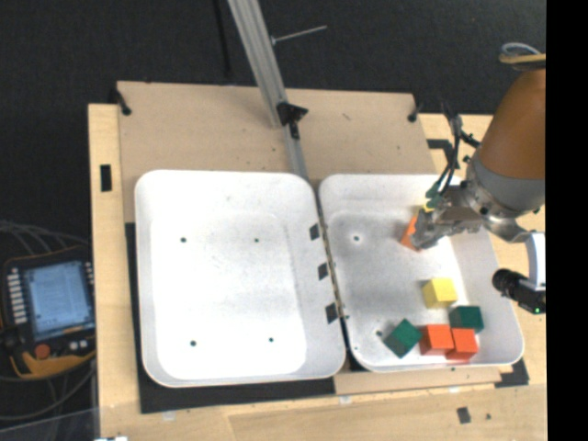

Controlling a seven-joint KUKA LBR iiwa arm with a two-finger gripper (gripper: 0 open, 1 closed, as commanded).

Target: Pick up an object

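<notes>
The gripper (424,232) hangs over an orange block (410,234) in the right bin (367,196). Whether its jaws are wide or closed cannot be told. It should centre and descend straight (block looks tilted).

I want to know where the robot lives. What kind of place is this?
Probably a robot lab or test workshop. A wooden bench holds two white bins, one with colored blocks, and a handheld control screen sits beside it.

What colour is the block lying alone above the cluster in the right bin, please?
Yellow: the block shows clearly in the camera view.
</notes>
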